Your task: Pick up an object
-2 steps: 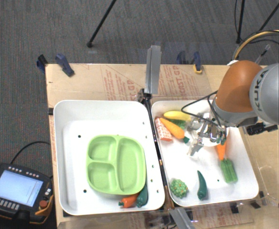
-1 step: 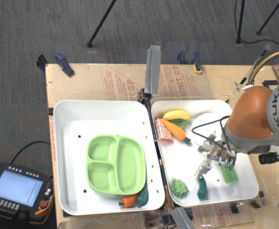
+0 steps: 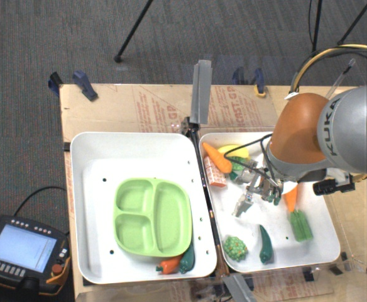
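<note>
Where gripper (image 3: 249,200) hovers, carrot (image 3: 217,158), broccoli (image 3: 235,248) near

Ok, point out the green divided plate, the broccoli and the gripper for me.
green divided plate (image 3: 153,216): camera view, on the ridge between its compartments.
broccoli (image 3: 235,248): camera view, middle of its bumpy green head.
gripper (image 3: 245,204): camera view, midway between its fingertips, above the right bin's floor.
</note>
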Robot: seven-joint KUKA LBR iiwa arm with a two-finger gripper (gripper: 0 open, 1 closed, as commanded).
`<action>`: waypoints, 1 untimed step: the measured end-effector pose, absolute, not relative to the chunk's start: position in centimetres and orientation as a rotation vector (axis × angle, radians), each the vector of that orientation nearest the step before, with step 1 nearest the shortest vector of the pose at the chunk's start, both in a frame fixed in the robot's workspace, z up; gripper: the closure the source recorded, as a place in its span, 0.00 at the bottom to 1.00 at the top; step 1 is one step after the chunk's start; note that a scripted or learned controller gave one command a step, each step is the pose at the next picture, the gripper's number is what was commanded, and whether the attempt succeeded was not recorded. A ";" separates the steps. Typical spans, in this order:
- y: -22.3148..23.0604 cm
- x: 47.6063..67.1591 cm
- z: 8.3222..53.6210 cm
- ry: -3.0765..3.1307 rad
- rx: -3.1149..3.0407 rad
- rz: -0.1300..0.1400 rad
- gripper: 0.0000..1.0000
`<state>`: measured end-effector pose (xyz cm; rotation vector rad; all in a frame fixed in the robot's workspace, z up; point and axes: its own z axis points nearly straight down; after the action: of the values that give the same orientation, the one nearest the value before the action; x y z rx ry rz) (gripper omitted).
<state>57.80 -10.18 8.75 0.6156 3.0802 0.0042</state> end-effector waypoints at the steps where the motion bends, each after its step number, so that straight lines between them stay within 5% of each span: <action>1: -12.3 54.4 8.7 3.071 0.669 0.000 0.00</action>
<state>54.42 -12.32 8.69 0.6687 3.0711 0.0003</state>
